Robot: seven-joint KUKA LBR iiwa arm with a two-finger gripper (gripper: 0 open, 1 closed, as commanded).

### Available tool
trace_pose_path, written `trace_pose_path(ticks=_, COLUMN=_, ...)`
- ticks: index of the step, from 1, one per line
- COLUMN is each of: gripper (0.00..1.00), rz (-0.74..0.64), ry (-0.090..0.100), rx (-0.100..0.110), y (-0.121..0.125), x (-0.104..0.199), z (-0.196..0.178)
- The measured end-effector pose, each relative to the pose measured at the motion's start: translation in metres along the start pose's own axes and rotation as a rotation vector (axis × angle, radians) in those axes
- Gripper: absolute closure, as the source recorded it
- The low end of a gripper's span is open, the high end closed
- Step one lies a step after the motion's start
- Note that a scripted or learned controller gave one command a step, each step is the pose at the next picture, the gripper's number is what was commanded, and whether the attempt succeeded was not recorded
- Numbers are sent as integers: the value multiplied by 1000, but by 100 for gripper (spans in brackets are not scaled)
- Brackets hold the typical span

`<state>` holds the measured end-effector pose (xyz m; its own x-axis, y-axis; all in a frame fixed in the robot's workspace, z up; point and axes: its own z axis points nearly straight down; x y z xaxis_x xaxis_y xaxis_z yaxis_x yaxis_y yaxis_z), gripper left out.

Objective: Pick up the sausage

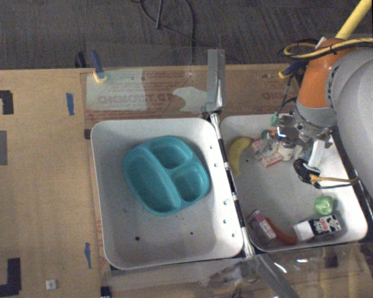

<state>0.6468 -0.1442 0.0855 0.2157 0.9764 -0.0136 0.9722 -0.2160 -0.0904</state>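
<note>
The tan wooden worktop is carrying 2 shallow white bins side by side. In the left white bin, a teal plastic divided plate is sitting alone, nothing to do w/ the task.

In the right white bin, a curved yellow banana-like piece is lying near the upper left corner, w/ a small red-and-white crumpled packet just beside it. The reddish-brown curved sausage is lying at the bin's lower edge, touching a small dark-red block on its left and ending just beside a black-and-white carton. A small green round object is sitting above that carton.

Progress, as I'm judging it: nothing done yet. The sausage is resting on the bin floor, ungrasped; approach, descent, grasp and lift are all remaining.

The grey arm w/ the orange band is reaching in from the right, wrist angled down over the bin's upper part. The claw is hovering by the packet, well apart from the sausage; whether it's spread or pressed together, I cannot tell.
</note>
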Motion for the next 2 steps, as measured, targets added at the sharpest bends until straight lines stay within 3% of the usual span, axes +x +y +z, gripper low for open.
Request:
trace_pose_path(ticks=1, gripper=0, rz=378, ry=30, rx=-37, y=18, x=-19, z=-1)
trace_pose_path(ticks=2, gripper=0, rz=293, ry=27, rx=-85, y=-144, x=-20, z=-70)
